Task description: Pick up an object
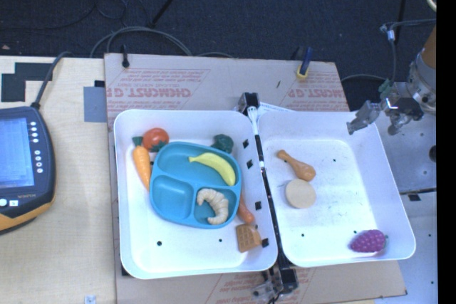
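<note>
My gripper [377, 120] hangs at the right, over the far right corner of the right bin [388, 174], with its fingers spread open and nothing between them. In that bin lie a tan drumstick [297, 165], a round beige disc [300, 194] and a purple bunch of grapes [368, 241] at the near right corner. All three lie below and left of the gripper, apart from it. The left bin [128, 224] holds a blue divided plate [174, 189] with a banana [215, 165] and a shrimp [215, 204] on it.
Around the plate lie a carrot [142, 165], a tomato [155, 137], a green piece [222, 142], a brown cracker [247, 237] and a small orange piece [245, 212]. A control pendant [21, 156] rests on the wooden table at the left. A blue clip [305, 65] sits on the cardboard's far edge.
</note>
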